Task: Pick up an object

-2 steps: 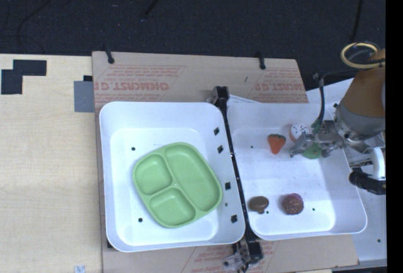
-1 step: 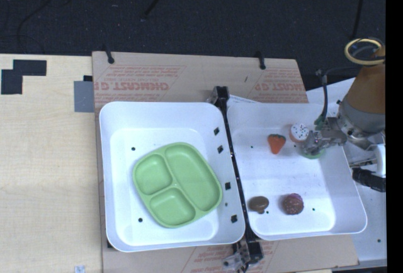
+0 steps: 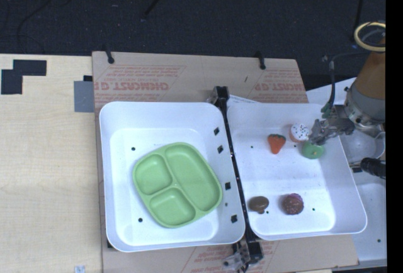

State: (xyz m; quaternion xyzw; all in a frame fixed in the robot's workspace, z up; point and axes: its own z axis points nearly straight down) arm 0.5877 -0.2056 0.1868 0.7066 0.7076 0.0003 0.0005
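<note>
In the right bin [image 3: 340, 215] lie several small items: an orange-red carrot-like piece [image 3: 276, 143], a white-and-pink round piece [image 3: 300, 132], a green round piece [image 3: 312, 151], a brown piece [image 3: 258, 204] and a dark red ball [image 3: 292, 204]. My gripper [image 3: 322, 133] hangs at the bin's right side, just above the green piece and beside the white-and-pink one. Its tips are dark and small against the bin.
The left bin [image 3: 119, 121] holds a green divided plate [image 3: 177, 184]. A black divider [image 3: 228, 158] runs between the bins. The arm's orange band [image 3: 375, 73] and grey wrist stand over the right bin's far right edge. Cardboard lies under both bins.
</note>
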